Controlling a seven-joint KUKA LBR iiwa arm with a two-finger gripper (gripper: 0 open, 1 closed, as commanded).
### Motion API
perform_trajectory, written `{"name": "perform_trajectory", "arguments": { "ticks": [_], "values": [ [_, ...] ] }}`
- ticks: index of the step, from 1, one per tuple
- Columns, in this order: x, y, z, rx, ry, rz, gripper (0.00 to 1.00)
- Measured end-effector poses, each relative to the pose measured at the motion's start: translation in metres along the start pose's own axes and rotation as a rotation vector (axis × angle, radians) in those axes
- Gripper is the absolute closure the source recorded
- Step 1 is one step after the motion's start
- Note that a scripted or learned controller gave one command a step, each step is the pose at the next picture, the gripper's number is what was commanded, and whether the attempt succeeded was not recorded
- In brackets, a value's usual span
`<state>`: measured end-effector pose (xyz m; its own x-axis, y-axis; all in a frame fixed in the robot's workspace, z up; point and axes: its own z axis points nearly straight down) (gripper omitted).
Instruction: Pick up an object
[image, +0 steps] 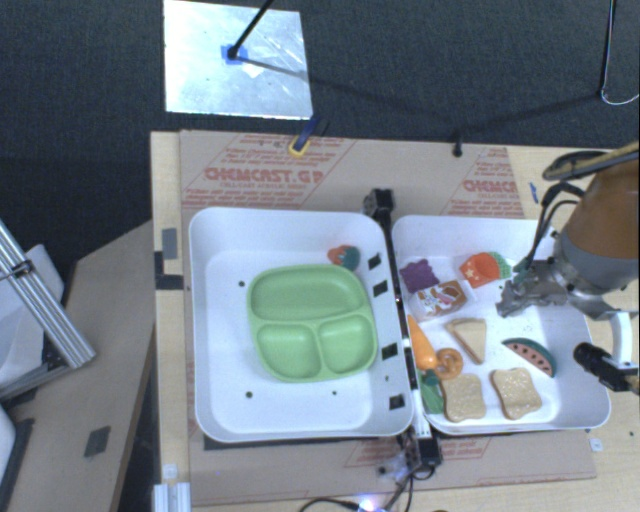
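The right bin (585, 405) holds several toy foods: a purple grape bunch (420, 273), an orange-red piece (482, 268), a small printed packet (440, 297), a tan wedge (468, 338), a watermelon slice (527, 355), a carrot (421, 345), an orange round slice (449, 363) and two toast slices (463, 397) (516, 392). My gripper (517, 297) hangs low over the right part of this bin, just right of the orange-red piece and above the watermelon slice. Nothing visibly sits in it.
The left bin (215, 300) carries a green divided plate (310, 322) and a small red and green toy (344, 256) near its back right corner. A black divider (392, 300) runs between the bins. The arm's grey body (600, 235) covers the right bin's far right side.
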<state>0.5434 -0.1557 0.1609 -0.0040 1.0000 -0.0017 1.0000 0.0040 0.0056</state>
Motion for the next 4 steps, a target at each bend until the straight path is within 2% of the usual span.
{"name": "perform_trajectory", "arguments": {
  "ticks": [1, 2, 3, 4],
  "values": [
    [-0.003, 0.002, -0.043, 0.000, 0.000, 0.000, 1.00],
    [-0.003, 0.004, -0.065, 0.001, 0.000, -0.001, 1.00],
    [0.040, -0.023, -0.074, 0.005, 0.003, -0.004, 1.00],
    [0.096, -0.046, -0.061, 0.007, 0.005, -0.005, 1.00]
  ]
}}
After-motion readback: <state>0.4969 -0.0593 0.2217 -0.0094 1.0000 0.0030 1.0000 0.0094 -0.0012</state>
